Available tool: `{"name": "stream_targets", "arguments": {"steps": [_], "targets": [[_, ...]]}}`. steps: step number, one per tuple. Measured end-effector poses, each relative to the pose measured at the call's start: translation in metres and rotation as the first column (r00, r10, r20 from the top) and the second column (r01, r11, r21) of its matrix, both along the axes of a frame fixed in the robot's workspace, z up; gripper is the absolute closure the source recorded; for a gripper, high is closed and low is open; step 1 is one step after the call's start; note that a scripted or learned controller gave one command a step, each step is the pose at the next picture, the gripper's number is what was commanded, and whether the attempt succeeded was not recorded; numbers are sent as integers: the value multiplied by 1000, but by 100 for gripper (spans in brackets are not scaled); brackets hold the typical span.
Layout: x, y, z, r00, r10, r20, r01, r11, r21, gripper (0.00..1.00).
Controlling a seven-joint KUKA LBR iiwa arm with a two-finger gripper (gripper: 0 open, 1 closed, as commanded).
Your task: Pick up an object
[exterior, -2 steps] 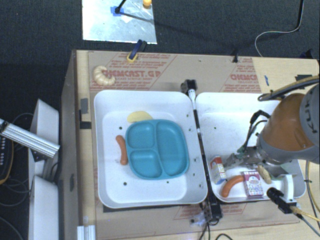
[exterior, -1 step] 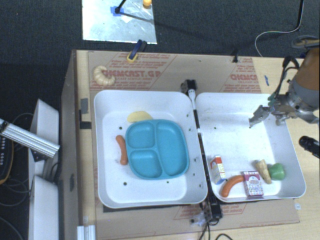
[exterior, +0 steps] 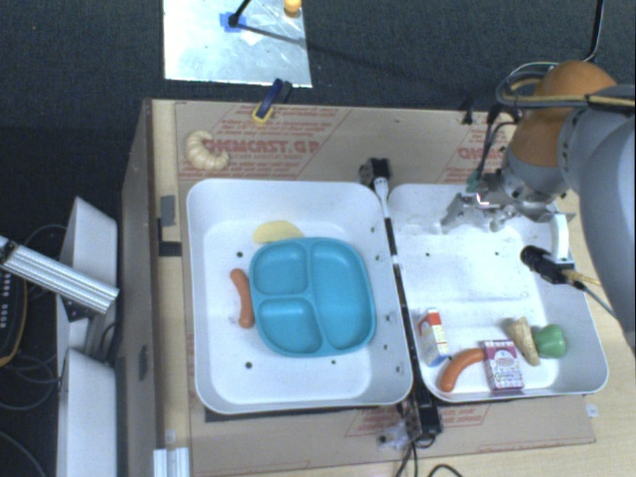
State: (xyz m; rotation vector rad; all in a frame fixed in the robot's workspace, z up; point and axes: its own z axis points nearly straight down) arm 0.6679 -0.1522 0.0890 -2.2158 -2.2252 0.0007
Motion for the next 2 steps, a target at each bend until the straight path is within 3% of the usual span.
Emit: {"name": "stream_targets", "arguments": {"steps": [1,2], "targets": [[-46,49,-5,1000,1,2,-1,1000,0,0],[-169,49,3,1000,-4,1,4,1000,-1,0]]}}
